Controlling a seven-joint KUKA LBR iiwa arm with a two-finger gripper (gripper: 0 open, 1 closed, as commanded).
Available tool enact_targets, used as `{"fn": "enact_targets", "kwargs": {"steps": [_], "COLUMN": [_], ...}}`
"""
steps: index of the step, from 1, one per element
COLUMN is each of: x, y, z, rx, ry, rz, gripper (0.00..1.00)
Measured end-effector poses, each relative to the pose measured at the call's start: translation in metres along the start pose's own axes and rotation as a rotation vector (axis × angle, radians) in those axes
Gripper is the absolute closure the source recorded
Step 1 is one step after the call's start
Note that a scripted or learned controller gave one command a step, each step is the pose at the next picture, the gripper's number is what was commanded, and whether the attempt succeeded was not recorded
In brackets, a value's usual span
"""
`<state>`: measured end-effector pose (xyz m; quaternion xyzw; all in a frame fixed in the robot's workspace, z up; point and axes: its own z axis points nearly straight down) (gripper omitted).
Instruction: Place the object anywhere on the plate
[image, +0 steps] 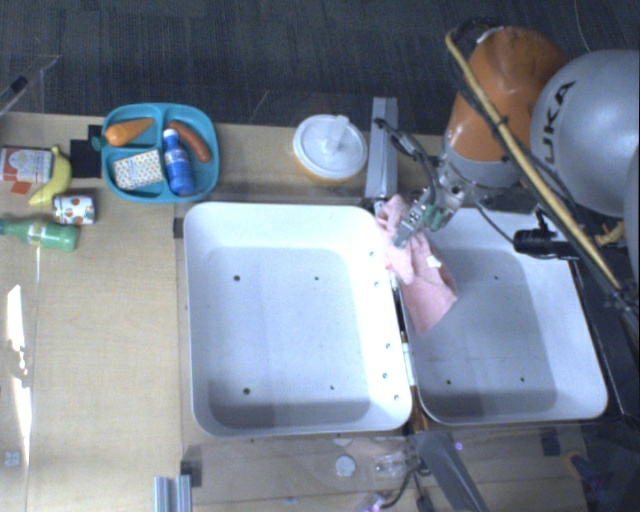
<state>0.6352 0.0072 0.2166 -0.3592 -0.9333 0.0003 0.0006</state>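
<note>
A pink cloth (422, 278) hangs at the far left of the right bin (520, 390), its top bunched up near the rim between the two bins. My gripper (412, 228) reaches down from the right and is shut on the cloth's upper part, with pink fabric showing on both sides of the fingers. The cloth's lower end drapes onto the bin floor. A blue divided plate (196, 128) sits on the bench beyond the left bin (290, 330), far to the left of the gripper. It holds a toy carrot, a sausage, a blue bottle and a patterned piece.
A white lidded cup (330, 148) stands behind the bins, with a grey metal post (380, 150) beside it. At the bench's far left lie a banana (52, 178), a small can (73, 209), a green bottle (40, 234) and a box (22, 165).
</note>
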Motion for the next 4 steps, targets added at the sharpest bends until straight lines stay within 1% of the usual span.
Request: {"fn": "enact_targets", "kwargs": {"steps": [1, 2, 3, 4], "x": [0.031, 0.061, 0.093, 0.093], "y": [0.036, 0.083, 0.125, 0.125], "z": [0.007, -0.007, -0.006, -0.006], "rx": [-0.003, -0.005, -0.004, -0.005], "ry": [-0.002, -0.004, -0.003, -0.003], "rz": [-0.4, -0.735, -0.736, -0.736], "gripper": [1.0, 1.0, 1.0, 0.0]}}
